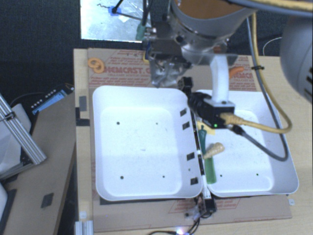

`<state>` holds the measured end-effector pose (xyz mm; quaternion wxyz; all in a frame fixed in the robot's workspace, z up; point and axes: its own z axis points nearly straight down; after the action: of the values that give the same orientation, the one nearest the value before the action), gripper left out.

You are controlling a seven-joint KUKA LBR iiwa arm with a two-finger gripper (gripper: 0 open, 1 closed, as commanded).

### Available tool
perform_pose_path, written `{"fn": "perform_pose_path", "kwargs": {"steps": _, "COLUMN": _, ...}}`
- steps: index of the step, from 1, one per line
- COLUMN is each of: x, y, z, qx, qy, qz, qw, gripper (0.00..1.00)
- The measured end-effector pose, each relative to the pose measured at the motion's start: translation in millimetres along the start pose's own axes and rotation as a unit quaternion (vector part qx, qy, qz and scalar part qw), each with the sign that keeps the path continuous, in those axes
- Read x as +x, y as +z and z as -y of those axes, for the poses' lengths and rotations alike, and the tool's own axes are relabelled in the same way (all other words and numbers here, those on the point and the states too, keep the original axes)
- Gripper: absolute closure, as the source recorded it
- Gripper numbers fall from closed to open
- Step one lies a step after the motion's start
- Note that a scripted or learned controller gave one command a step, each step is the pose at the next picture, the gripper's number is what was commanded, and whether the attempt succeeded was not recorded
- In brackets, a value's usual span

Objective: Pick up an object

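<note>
A long green stick-like object (210, 166) lies in the right bin (274, 180) along its left wall. A small beige piece (213, 150) rests across the object's upper end. My gripper (165, 76) hangs under the grey wrist above the back rim of the left bin (142, 131), up and left of both objects. It shows as a blurred metallic block. Nothing is seen in it.
A black box with a yellow cable (213, 113) juts from the arm over the divide between the bins. An orange ring-shaped item (96, 64) and an orange piece (236, 71) lie on the cardboard behind the bins. An aluminium frame (19, 136) stands at the left.
</note>
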<state>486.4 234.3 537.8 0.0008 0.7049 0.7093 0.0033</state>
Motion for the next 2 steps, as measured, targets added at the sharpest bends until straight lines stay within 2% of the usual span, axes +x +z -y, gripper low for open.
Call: {"fn": "perform_pose_path", "kwargs": {"steps": 2, "x": -13.1, "y": 3.0, "z": 0.0, "qx": 0.003, "qy": 0.003, "qz": 0.001, "qw": 1.0000, "gripper": 1.00}}
